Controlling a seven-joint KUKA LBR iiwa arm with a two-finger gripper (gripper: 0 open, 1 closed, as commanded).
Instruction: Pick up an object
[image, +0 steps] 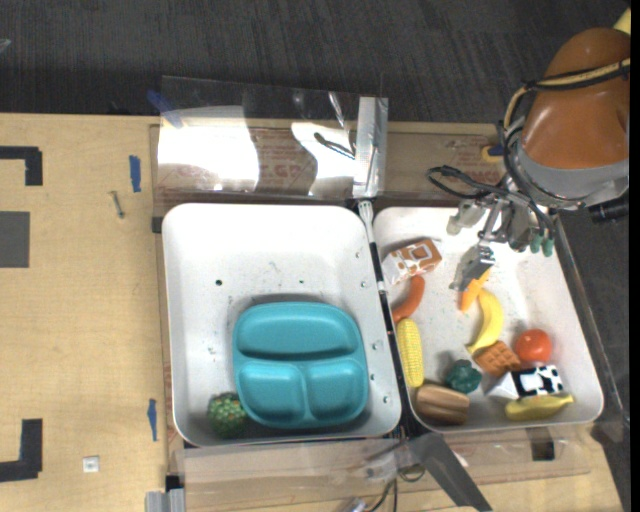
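Note:
My gripper (476, 262) hangs low over the back of the right bin (575, 300), below the grey and orange arm (575, 110). Right under its tip lies a small orange carrot-like piece (469, 294), touching or nearly touching it. A yellow banana (488, 320) lies just in front of that piece. A white and orange box (413, 257) sits to the gripper's left, with a red-orange sausage (408, 297) in front of it.
The right bin also holds a corn cob (410, 352), a brown bun (441, 402), a dark green ball (462, 377), an orange waffle piece (497, 357), a tomato (533, 345) and a black-and-white cube (537, 380). The left bin (200, 260) holds a teal divided plate (300, 362) and a green bumpy ball (227, 412).

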